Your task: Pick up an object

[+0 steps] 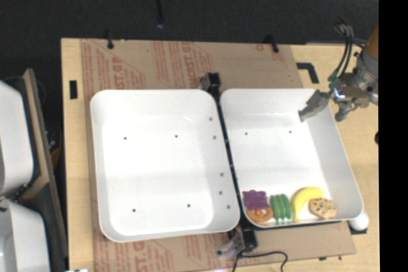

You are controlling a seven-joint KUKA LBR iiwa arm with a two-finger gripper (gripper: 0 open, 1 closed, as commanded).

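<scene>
Fig.: gripper (326, 103) above right bin (280, 150) far edge, fingers spread, holding nothing.
Toys — purple piece (256, 200), green piece (280, 207), banana (307, 196), cookie (322, 207) — crowd near wall; a grab may snag neighbours or wall.

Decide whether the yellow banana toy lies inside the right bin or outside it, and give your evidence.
Inside. The banana lies within the right bin, at its near wall, between the green toy and the cookie.

Arm: enters at the right edge, wrist angled leftward; gripper (325, 106) hangs low with two grey fingers (310, 106) spread apart, holding nothing.
</scene>
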